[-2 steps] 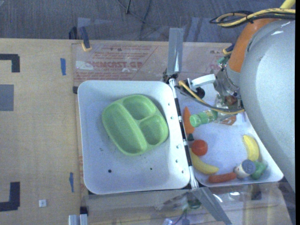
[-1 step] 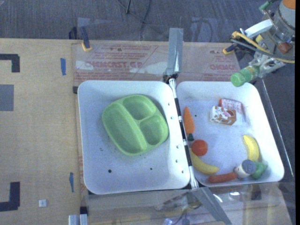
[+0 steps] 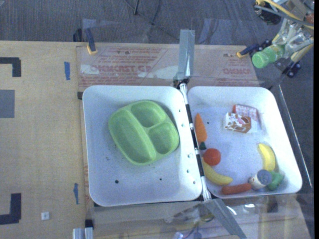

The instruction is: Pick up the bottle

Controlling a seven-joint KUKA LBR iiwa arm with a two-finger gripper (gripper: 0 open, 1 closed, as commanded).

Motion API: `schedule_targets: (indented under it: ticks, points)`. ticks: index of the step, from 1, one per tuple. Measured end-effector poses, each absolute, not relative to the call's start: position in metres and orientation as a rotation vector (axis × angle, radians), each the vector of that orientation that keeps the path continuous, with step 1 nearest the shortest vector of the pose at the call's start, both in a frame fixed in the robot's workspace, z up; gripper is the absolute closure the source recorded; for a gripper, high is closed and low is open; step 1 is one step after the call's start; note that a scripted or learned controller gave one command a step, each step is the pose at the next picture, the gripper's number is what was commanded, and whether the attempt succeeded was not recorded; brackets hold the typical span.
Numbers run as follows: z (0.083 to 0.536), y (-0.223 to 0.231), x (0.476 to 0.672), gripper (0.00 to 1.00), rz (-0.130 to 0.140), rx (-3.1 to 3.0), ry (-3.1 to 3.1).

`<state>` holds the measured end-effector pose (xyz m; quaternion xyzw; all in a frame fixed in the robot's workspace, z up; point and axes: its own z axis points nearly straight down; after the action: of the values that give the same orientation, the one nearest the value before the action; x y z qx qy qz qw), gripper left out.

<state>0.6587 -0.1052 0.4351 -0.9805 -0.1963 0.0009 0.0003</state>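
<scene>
**Camera view — green bottle aloft at upper right**

The pincer (image 3: 279, 51) hangs in the frame's upper right corner, beyond the right bin (image 3: 279, 106), clenched on the green bottle (image 3: 264, 57) — held sideways, well above the counter (image 3: 40, 133).

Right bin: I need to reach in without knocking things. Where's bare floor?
Bare: the right bin's middle, between carton, tomato and the right-hand banana. Crowded: the near edge and the carrot side.
</scene>
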Motion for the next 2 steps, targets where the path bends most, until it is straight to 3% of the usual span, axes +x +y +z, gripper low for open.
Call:
schedule_targets:
  ticks: [1,2]
  points:
    - [0.281,-0.07,0.607,1.0,0.005,-3.085,-0.582]
    - [0.298,-0.146,0.644,1.0,0.001,-3.046,-0.768]
